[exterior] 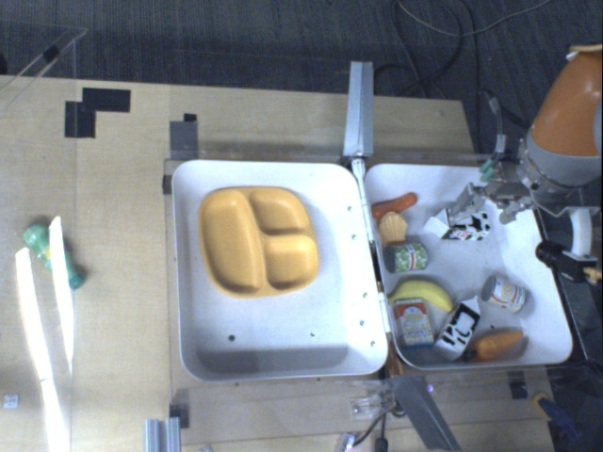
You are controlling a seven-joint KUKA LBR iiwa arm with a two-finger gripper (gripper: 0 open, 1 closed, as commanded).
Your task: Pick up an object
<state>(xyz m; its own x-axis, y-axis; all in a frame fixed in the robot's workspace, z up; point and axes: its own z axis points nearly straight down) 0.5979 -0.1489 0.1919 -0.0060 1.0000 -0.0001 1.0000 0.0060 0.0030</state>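
The black-and-white carton is found in the right bin, toward its far edge, directly beneath the gripper; whether contact is made cannot be told. How the gripper is set cannot be told either. A sausage and a green can are seen nearer the divider, a banana toward the near edge.

My surface is pale wood. Dark blue-grey carpet lies beyond it at 12 o'clock, with a black cable looping toward 1 o'clock. Bright light streaks glare at 8 o'clock.
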